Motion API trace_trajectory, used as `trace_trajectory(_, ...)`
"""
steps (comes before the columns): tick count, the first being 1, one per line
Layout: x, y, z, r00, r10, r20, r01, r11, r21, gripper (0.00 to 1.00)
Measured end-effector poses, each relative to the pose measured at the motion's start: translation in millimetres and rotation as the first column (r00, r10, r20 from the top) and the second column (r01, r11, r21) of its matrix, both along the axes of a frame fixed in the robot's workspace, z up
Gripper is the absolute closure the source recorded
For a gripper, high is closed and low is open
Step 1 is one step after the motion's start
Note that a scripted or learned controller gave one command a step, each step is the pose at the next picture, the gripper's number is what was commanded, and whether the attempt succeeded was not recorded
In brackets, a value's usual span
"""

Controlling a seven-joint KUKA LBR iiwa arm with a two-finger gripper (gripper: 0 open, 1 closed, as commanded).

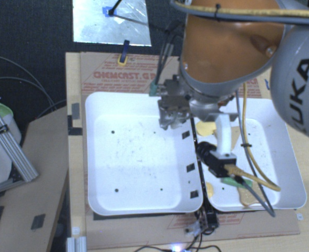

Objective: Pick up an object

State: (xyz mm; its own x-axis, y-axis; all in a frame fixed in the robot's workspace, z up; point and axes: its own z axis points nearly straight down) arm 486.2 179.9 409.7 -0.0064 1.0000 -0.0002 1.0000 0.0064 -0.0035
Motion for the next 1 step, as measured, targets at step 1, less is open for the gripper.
trace_trajectory(1,22.6,-70.8,33.7,1.000,-0.011,0.009,0.011,1.000,0.000,1.00)
